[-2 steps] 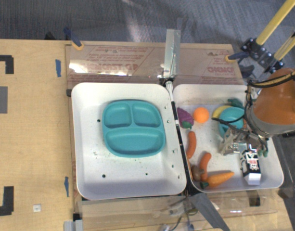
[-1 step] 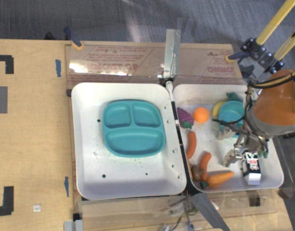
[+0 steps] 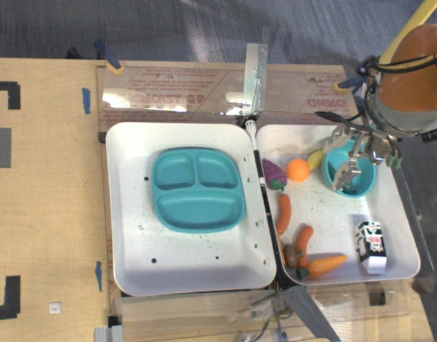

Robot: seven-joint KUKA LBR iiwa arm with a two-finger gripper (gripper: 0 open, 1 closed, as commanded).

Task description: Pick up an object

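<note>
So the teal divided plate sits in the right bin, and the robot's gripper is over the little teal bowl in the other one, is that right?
Not quite. The camera view shows the teal divided plate in the left bin, not the right one. The rest holds: the gripper is over the little teal bowl in the other bin, the right bin.

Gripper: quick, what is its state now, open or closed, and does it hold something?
Gripper: over the teal bowl in the right bin; open or closed cannot be told.
</note>
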